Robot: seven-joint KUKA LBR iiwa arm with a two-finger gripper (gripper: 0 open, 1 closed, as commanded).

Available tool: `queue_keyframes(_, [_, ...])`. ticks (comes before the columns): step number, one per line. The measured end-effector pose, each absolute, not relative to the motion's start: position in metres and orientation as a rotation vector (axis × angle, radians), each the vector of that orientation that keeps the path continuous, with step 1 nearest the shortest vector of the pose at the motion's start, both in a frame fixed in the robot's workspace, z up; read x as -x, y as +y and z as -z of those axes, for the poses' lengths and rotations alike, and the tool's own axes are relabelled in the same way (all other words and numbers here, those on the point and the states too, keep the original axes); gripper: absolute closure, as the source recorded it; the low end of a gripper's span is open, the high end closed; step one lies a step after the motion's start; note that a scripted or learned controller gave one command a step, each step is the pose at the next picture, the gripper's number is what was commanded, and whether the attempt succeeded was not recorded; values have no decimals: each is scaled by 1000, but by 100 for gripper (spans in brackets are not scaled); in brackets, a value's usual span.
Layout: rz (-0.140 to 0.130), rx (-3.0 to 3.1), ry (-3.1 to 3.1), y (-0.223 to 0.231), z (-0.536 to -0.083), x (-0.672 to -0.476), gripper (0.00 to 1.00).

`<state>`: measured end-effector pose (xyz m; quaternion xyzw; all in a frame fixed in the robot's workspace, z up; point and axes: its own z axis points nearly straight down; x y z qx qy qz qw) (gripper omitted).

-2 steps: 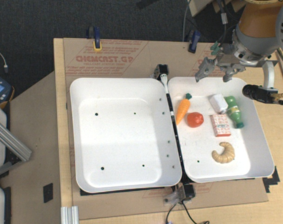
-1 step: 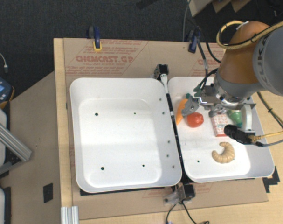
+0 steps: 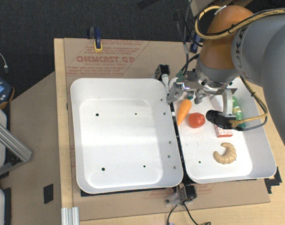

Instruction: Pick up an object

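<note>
My gripper point(image 3: 186, 96) hangs over the far left part of the right bin point(image 3: 255, 168), open, its fingers standing apart just above the thick end of an orange carrot point(image 3: 182, 112). The carrot lies along the bin's left wall, pointing toward the front. A red tomato point(image 3: 196, 120) sits right beside it. A tan curved croissant-like piece point(image 3: 226, 153) lies nearer the front. A small red and white box point(image 3: 224, 132) and a green item point(image 3: 236, 109) lie to the right, partly hidden by the wrist. Nothing is between the fingers.
The left bin point(image 3: 119, 135) stands beside the right one, their walls touching along the middle. Both rest on a brown cardboard sheet point(image 3: 109, 60) with a blue and yellow clamp point(image 3: 97, 37) at its far edge. The arm point(image 3: 255, 36) covers the right bin's far corner.
</note>
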<state>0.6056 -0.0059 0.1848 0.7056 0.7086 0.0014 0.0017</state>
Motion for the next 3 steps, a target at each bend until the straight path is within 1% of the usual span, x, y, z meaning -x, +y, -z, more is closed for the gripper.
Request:
queue_keyframes(1, [9,-2235,2213,-109,-133,-585,0])
queue_keyframes(2, [26,-2222,2223,-99,-84,-607,0])
queue_keyframes(3, [5,-2223,2219,-94,-95,-609,100])
